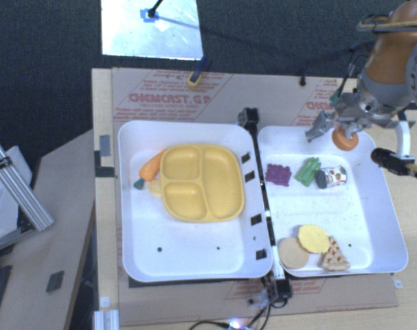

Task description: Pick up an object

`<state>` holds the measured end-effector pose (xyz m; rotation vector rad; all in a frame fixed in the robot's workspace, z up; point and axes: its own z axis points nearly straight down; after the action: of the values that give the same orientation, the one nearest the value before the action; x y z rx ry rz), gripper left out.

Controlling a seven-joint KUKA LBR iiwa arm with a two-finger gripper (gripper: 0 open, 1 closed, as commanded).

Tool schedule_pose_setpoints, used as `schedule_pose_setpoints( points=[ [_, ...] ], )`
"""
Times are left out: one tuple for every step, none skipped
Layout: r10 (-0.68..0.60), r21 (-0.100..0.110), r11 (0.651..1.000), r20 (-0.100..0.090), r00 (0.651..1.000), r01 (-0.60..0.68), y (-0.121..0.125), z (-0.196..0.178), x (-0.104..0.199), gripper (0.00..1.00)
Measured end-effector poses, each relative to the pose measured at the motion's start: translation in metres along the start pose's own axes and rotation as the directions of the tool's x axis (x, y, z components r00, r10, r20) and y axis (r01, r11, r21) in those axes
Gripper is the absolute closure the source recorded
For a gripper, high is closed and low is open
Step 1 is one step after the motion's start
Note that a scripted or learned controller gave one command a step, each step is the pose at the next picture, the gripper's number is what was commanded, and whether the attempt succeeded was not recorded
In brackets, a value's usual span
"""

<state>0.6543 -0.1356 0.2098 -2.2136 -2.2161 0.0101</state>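
Starting nearest the camera, the right bin (383, 249) holds three flat pieces in its near corner: one round tan cracker (293, 253), one yellow chip (313, 238) overlapping it, and one pizza slice (335, 256), a triangle dotted red, just right of the chip. Farther in, still in the right bin, lie one knobbly purple grape bunch (277, 175), one green ribbed vegetable (307, 170) and one small can (331, 177) on its side, touching the vegetable. Left of the right bin, the left bin (136, 246) carries one glossy yellow plate (198, 182) with three compartments and one orange carrot (149, 167) tucked against its far-left edge. Above the right bin's far rim hangs the gripper (345, 130), with one round orange fruit (345, 139) seen right at its tip; whether the fingers grasp it cannot be told.
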Motion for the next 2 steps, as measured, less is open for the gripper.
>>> schedule_pose_setpoints(
  points=[
    [-0.002,-0.013,1.0,0.002,1.0,0.002,0.003,-0.008,0.0,0.0],
    [-0.002,-0.011,1.0,0.003,1.0,0.002,0.012,0.04,-0.005,0.0]
  ],
)
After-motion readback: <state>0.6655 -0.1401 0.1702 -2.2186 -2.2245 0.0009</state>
